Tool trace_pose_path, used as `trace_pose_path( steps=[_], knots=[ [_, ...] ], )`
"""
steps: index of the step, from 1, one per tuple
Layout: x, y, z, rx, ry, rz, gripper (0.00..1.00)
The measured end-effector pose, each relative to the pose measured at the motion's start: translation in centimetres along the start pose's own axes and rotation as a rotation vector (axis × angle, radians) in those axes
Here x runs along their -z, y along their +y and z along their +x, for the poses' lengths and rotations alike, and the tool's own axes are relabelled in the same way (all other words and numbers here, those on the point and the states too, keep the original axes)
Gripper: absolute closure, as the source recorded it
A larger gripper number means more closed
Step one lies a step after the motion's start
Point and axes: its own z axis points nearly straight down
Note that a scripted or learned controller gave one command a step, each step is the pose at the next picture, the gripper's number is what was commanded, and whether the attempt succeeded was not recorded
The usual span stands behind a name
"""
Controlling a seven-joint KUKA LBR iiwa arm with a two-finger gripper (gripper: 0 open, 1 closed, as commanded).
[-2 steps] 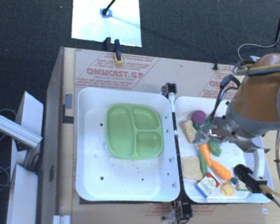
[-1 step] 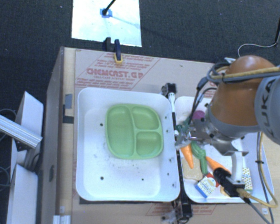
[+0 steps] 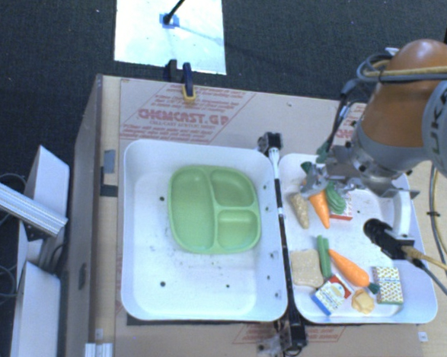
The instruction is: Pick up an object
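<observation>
My gripper [image 3: 315,179] hangs over the back left of the right bin [image 3: 421,306], and the grey and orange arm reaches in from the right. Just below the gripper lies an orange toy carrot [image 3: 320,210] with a green top [image 3: 335,198], resting partly on a red and white packet [image 3: 343,213]. A pale corn-like piece [image 3: 301,209] lies to the carrot's left. The gripper's tip is close above the carrot's thick end, and I cannot tell whether they touch.
Nearer the front of the right bin lie a green cucumber [image 3: 323,255], a second carrot [image 3: 348,268], a toast slice [image 3: 306,267], a small blue and red box [image 3: 330,295], a yellow piece [image 3: 363,302] and a patterned box [image 3: 388,285]. The left bin [image 3: 147,283] holds a green divided plate [image 3: 214,209].
</observation>
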Motion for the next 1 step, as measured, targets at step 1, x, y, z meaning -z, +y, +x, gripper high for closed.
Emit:
trace_pose_path(
  steps=[1],
  knots=[
    [-0.28,-6.88,-5.14,0.0,0.0,0.002,1.0]
  ],
)
